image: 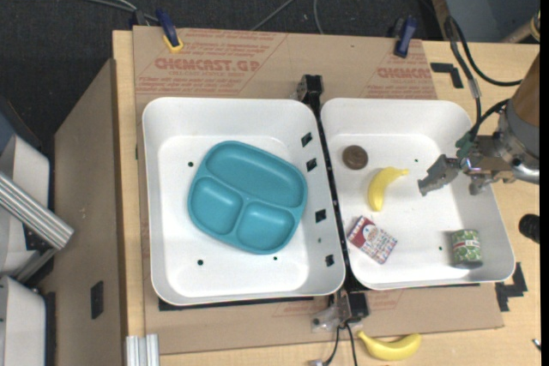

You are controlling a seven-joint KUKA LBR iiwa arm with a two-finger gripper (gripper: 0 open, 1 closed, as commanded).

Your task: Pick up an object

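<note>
The right bin [403, 117] holds a yellow banana [383, 186], a brown round disc [354, 157], a red and white packet [371, 238] and a small green can [466, 247]. My gripper [455, 178] hangs over the bin's right side, to the right of the banana and above the can. It is open, its two fingers are spread, and nothing sits between them. The nearer finger [434, 177] points toward the banana without touching it.
A teal divided plate [247, 195] lies in the left bin [163, 210]. A second banana [395, 345] lies outside the bins at the bench's front edge. Blue clamps [170, 30] hold the cardboard at the back. Cables run behind the bins.
</note>
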